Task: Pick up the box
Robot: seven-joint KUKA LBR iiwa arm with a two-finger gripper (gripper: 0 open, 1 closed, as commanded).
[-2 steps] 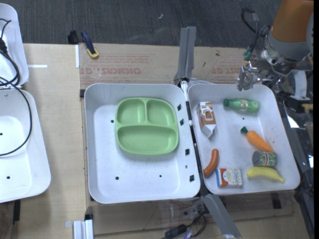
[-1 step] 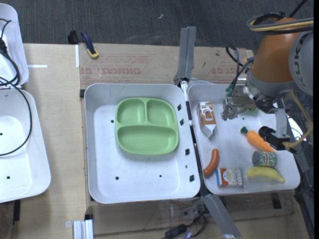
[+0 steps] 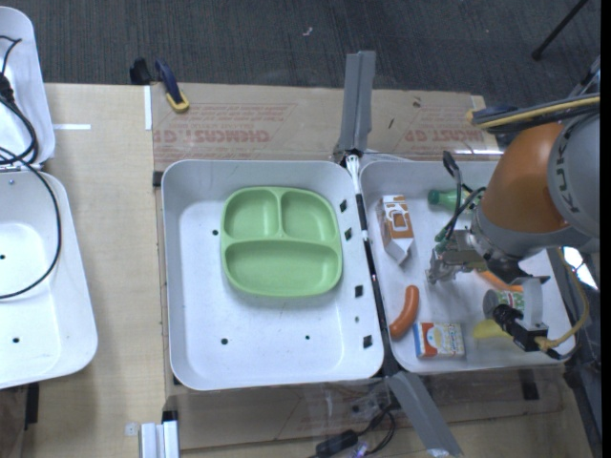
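Camera view, bench with two white bins.

Left white bin: one pale green three-compartment plastic plate, lying flat toward the far side.

Right white bin: one small orange-and-white carton box, lying on its side near the far-left corner; one second small white-and-orange box flat at the near edge; one red-orange sausage-shaped toy at the left wall, between the two boxes; one green bottle-like item at the far edge; some yellow and green items at the right wall, partly hidden by the arm.

Grey two-finger gripper: low over the bin's middle, near the carton box but apart from it. Finger state cannot be told.

Task status, judged: neither box is lifted; approach, grasp and lift all remain.
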